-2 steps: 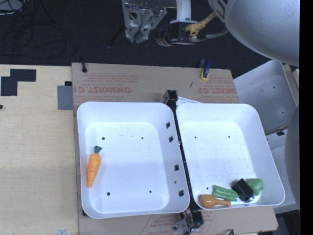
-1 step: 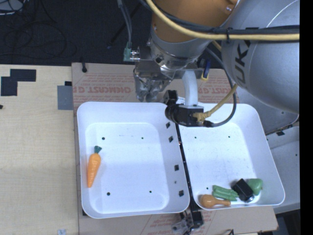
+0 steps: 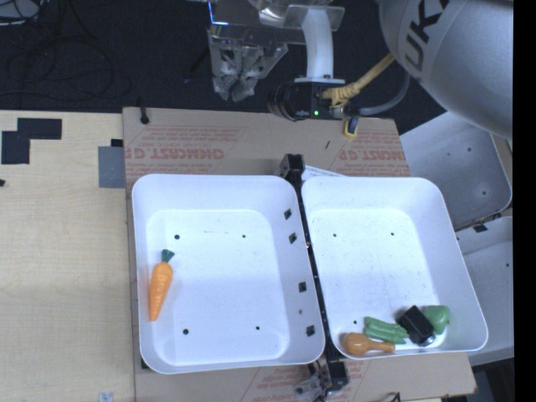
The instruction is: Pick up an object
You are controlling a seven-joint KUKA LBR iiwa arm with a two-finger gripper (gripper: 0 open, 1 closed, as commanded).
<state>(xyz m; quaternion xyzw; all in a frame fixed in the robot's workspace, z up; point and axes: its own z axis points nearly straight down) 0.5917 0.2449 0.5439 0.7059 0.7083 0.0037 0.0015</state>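
Observation:
An orange toy carrot (image 3: 160, 285) with a green top lies near the left wall of the left bin (image 3: 209, 193). In the right bin (image 3: 381, 193), at its near right corner, lie a tan pear-shaped toy (image 3: 366, 344), a green pea pod (image 3: 385, 330), a black block (image 3: 415, 324) and a green toy (image 3: 437, 316), all close together. My gripper (image 3: 239, 78) hangs high at the top of the view, above the far edge of the bench and well clear of both bins. Nothing shows between its fingers.
Both bins rest on a cardboard sheet (image 3: 251, 145) on the wooden bench. A black divider clip (image 3: 303, 258) runs between the bins. The arm's large grey body (image 3: 452, 40) fills the upper right, with cables below the wrist.

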